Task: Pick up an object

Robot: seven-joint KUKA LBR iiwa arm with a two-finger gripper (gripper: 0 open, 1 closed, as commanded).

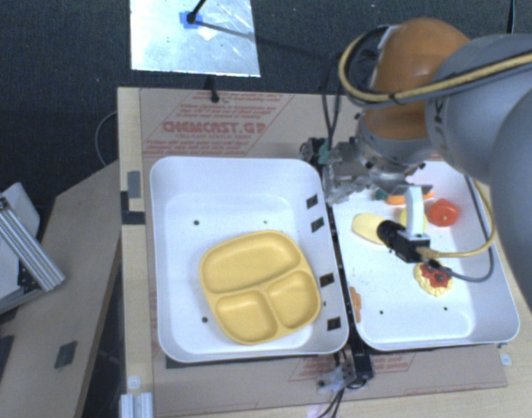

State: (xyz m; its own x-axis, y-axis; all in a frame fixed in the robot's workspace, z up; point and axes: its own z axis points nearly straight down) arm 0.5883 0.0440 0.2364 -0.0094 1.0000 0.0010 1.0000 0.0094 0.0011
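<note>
Camera view from above the bench: two shallow white bins sit side by side. The left bin (174, 233) holds a yellow divided tray (260, 286) lying flat, toward its near right corner. The grey arm reaches in from the right, and its gripper (340, 174) hangs over the far left corner of the right bin (474, 320), close to the wall shared by the bins. Whether it is spread or pressed together cannot be told, and nothing is seen held. In the right bin lie a pale yellow piece (367, 227) just below the gripper, a red round item (444, 212) farther right, and a small yellow and red item (434, 278) nearer the front.
</note>
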